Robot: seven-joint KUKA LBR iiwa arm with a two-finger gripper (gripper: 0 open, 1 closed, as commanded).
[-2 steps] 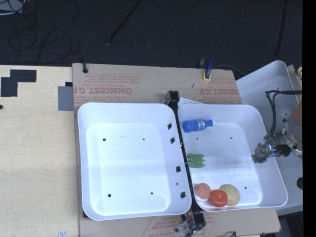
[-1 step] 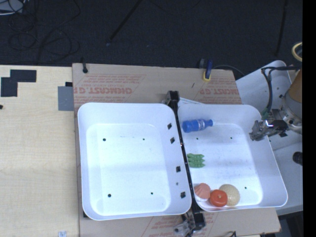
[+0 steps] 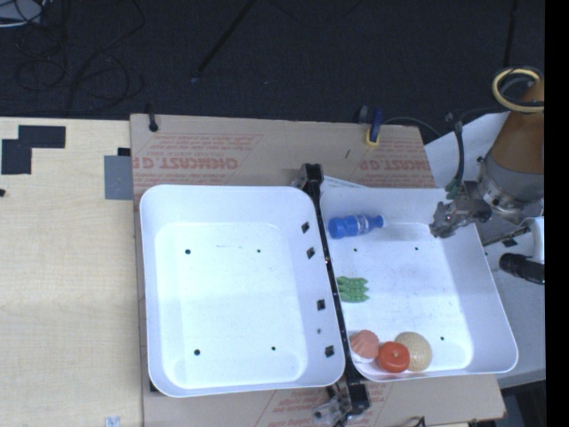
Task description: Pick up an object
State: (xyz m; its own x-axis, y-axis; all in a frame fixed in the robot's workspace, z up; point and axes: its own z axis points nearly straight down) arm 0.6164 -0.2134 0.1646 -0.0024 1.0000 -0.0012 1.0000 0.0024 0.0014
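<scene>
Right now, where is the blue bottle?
The blue bottle lies on its side in the right bin, near its far left corner, beyond the green toy.

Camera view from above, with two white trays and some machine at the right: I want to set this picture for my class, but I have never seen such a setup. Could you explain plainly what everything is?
This is one picture from a camera fixed above a bench, looking down at a slant. The machine at the right is a robot arm, grey with an orange band above its wrist. At its end sits a small two-finger gripper, its "hand", which hangs over the far right edge of the right bin. Nothing is seen between its fingers.

The two trays are shallow white bins side by side on a cardboard sheet. In the right bin lie a blue bottle on its side near the far wall, a small green toy in the middle, and a cluster in the near corner: a pink piece, a red tomato-like ball and a tan round piece. The left bin sits beside it.
</scene>
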